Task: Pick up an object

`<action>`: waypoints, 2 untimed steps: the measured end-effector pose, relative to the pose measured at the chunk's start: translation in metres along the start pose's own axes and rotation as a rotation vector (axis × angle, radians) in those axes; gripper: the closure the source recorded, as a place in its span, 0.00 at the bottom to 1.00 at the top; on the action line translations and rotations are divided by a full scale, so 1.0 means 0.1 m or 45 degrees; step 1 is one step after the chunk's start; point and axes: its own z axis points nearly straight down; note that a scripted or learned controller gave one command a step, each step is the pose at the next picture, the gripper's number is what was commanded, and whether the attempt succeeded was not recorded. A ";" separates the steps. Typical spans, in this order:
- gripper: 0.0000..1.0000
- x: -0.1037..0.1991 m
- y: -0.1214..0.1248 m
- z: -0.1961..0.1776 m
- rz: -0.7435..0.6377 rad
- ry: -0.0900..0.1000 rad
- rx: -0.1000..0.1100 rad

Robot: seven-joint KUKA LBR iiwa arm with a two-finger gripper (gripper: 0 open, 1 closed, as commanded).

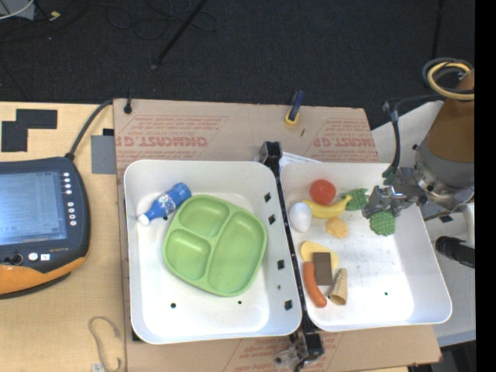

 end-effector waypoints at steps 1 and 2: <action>1.00 -0.02 0.00 -0.08 0.001 0.001 0.005; 1.00 0.53 0.11 0.00 -0.004 0.004 0.008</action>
